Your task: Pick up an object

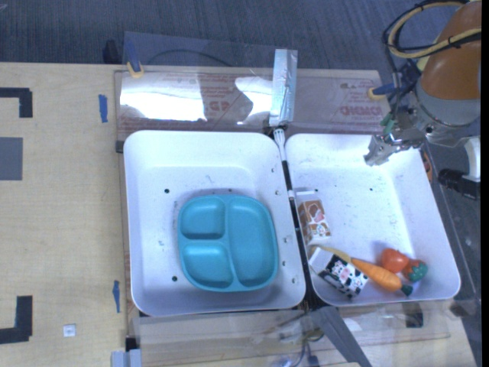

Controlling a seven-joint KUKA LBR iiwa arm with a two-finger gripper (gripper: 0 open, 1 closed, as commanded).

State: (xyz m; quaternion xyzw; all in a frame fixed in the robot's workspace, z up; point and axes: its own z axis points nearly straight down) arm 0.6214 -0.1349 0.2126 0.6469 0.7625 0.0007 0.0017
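Two white bins sat side by side on the bench. L bin (145, 167) held a blue sectioned tray (227, 241), lying flat near its middle. R bin (336, 159) had its items bunched toward the near edge: a small brown-and-white packet (313, 219) by the divider, a black-and-white cow-print item (343, 275), a toy carrot (373, 272) and a red-orange toy veg (395, 259) w/ a green end, all close together, some touching. Further right, gripper (380, 153) hovered over the far right corner of the R bin, well apart from the objs; we couldn't tell if its fingers were apart or together, nothing seen between them. Risk as we judged it: clustered items, so a descent could nudge neighbours or pinch two at once; round veg may roll out of a close.
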